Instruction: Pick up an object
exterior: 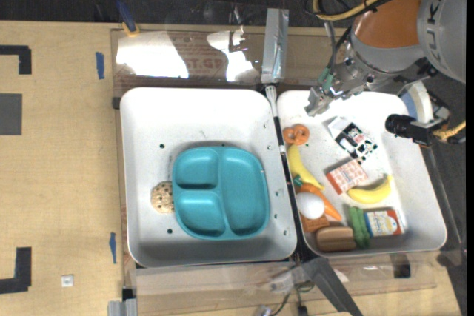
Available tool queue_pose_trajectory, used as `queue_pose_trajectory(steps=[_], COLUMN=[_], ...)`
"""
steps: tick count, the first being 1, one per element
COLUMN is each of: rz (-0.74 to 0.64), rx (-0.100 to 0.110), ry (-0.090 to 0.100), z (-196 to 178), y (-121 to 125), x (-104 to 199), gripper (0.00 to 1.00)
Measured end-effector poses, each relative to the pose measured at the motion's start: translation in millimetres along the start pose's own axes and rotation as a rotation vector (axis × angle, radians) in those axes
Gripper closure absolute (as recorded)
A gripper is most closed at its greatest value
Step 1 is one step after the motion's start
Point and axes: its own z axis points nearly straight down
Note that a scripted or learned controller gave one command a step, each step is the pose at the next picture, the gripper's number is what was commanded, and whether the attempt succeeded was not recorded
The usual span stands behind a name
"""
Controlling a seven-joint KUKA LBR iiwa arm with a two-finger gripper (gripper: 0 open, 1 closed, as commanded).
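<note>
My gripper (pixel 318 101) hangs over the far left corner of the right bin (pixel 422 159), with the grey arm and its orange band behind it at the upper right. It holds nothing that I can see. Below it in that bin lie an orange ring-shaped toy (pixel 297 134), a black-and-white carton (pixel 354 138), a red-and-white packet (pixel 346 175), two yellow bananas (pixel 300 166) (pixel 370 191), a white egg (pixel 311 207), a brown loaf (pixel 335 237) and a small juice carton (pixel 383 222). The ring-shaped toy lies nearest the gripper.
The left bin (pixel 148 115) holds a teal divided plate (pixel 220 191) with a cookie (pixel 162 197) at its left edge. A raised divider (pixel 276 122) runs between the two bins. A clear panel (pixel 222 48) stands behind them. Cables loop over the arm at the upper right.
</note>
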Motion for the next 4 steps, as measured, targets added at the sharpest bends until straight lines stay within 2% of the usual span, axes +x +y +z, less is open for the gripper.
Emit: queue_pose_trajectory(steps=[1, 2, 3, 4], rz=[0.001, 0.051, -0.026, 0.178], rx=[0.006, 0.013, -0.012, 0.008], ry=[0.001, 0.002, -0.01, 0.002], z=[3, 59, 161, 147], y=[-1, -92, 3, -63], x=[0, -38, -96, -89], gripper=[0.0, 0.0, 0.0, 0.0])
